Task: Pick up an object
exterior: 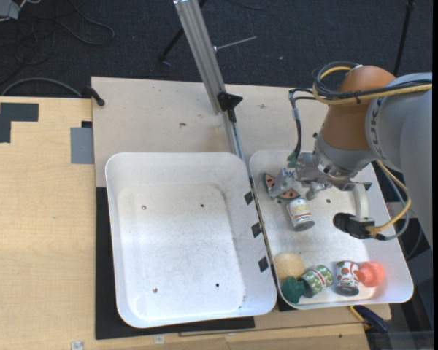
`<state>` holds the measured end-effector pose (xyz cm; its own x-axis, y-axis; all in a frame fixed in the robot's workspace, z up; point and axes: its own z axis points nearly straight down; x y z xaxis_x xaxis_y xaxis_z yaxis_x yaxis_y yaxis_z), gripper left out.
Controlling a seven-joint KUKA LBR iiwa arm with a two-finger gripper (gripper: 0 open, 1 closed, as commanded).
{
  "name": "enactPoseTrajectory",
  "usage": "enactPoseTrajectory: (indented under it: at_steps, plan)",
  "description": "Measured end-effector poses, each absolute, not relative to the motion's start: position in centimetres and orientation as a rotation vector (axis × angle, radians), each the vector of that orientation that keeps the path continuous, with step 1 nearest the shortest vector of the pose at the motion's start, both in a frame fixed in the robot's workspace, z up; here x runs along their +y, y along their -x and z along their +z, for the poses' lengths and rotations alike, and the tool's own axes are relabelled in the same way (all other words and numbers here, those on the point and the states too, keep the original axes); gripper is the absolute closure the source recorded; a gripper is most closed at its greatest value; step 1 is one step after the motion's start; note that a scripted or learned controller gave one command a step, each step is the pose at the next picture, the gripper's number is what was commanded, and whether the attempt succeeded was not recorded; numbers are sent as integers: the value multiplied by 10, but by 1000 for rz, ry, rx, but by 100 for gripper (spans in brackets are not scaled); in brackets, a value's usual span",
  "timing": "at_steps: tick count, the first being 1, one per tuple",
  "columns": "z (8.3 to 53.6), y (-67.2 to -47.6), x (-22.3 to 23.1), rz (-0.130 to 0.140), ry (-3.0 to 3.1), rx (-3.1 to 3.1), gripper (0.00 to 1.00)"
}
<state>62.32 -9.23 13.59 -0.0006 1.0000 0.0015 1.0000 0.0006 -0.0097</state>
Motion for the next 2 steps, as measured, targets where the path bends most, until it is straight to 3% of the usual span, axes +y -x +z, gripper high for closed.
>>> enactPoseTrajectory:
  at_steps: [1,2]
  plan:
    - [90,-623,-91,3,2222,-2218,0]
    - [102,-623,-92,1,2228,-2212,100]
